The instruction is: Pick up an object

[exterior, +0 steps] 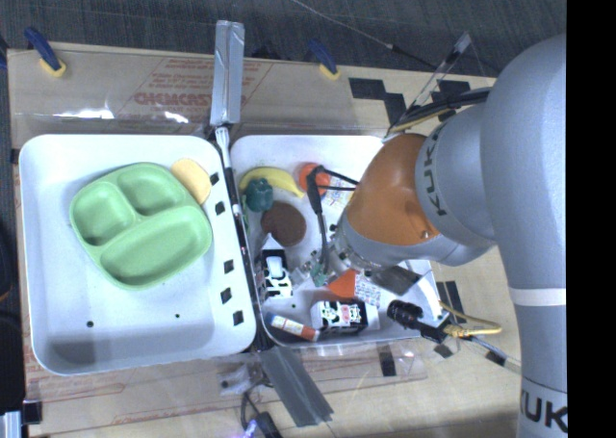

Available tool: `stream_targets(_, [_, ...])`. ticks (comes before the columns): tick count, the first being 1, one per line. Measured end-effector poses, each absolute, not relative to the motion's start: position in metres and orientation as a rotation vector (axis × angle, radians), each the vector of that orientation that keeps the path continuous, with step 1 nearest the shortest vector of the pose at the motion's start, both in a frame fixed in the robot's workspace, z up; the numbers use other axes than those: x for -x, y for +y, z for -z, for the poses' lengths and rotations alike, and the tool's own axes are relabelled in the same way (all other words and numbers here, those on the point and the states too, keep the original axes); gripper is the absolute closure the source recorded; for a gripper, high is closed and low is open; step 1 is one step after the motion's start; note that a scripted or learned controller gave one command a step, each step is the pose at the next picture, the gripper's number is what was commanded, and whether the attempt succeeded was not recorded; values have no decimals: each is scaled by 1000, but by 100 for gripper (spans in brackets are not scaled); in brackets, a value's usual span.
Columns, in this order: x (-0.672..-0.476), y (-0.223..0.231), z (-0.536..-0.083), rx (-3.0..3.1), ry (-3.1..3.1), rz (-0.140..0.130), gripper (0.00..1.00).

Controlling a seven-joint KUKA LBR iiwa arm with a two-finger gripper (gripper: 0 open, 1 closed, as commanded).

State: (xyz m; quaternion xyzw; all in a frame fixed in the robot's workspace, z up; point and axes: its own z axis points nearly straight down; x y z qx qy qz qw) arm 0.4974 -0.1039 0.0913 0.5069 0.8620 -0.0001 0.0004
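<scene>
so starting at 9 o'clock, the left bin (48,263) has a green divided plate (142,222) with a yellow piece (192,177) touching its 1 o'clock edge; right bin (289,149) is the cluttered one: banana (270,179), teal thing (258,195), brown round object (284,223), black-and-white carton (341,315); the arm (452,186) hangs over that bin and the pincer (322,261) is buried in the pile near the middle; can't tell if it's open or closed; looks like the reaching-in step, next it needs a clean close and lift
</scene>
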Motion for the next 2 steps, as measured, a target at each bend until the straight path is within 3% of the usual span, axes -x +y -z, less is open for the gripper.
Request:
stream_targets(1, [-591, -121, -109, -1801, 2574, 1, 0])
stream_targets(2, [-586, -101, -99, -1817, 2549, -6, 0])
